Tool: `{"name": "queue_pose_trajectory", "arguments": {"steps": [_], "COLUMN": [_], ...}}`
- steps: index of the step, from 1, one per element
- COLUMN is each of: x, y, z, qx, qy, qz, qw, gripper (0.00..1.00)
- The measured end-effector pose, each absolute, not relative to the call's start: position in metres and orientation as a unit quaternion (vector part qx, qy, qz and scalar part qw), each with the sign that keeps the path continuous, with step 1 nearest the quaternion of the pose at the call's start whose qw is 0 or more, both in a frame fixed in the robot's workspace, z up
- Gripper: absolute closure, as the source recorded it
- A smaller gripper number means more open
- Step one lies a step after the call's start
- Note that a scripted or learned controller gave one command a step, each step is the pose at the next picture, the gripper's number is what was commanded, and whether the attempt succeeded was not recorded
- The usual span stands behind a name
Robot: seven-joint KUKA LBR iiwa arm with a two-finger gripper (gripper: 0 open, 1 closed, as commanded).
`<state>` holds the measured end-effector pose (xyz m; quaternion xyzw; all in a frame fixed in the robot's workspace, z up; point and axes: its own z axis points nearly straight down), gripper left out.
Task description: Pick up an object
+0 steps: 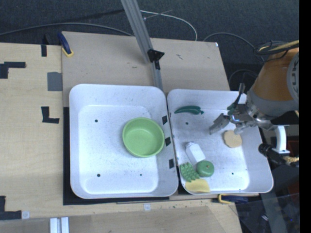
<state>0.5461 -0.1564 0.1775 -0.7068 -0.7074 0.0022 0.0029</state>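
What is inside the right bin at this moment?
The right bin holds a green pepper, a tan round piece, a white bottle, a green round piece, a green brush and a yellow piece.

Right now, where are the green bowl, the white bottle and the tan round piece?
green bowl (143, 137), camera view, point on its inner floor.
white bottle (195, 153), camera view, point on the middle of its body.
tan round piece (233, 140), camera view, point on its flat top.

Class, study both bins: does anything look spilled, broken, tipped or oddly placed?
Nothing looks spilled or broken. The green bowl sits upright in the left bin. One small oddity: the yellow piece at the right bin's front edge seems to ride up onto the rim.
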Motion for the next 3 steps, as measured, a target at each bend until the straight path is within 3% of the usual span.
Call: {"name": "queue_pose_trajectory", "arguments": {"steps": [1, 2, 3], "x": [0.544, 0.545, 0.55], "y": [-0.15, -0.15, -0.146], "z": [0.132, 0.145, 0.189], "qx": [-0.707, -0.706, -0.706], "qy": [-0.708, -0.708, -0.708], "qz": [0.0021, 0.001, -0.0006], "qw": [0.003, 0.001, -0.001], "gripper": [0.0, 1.0, 1.0]}}
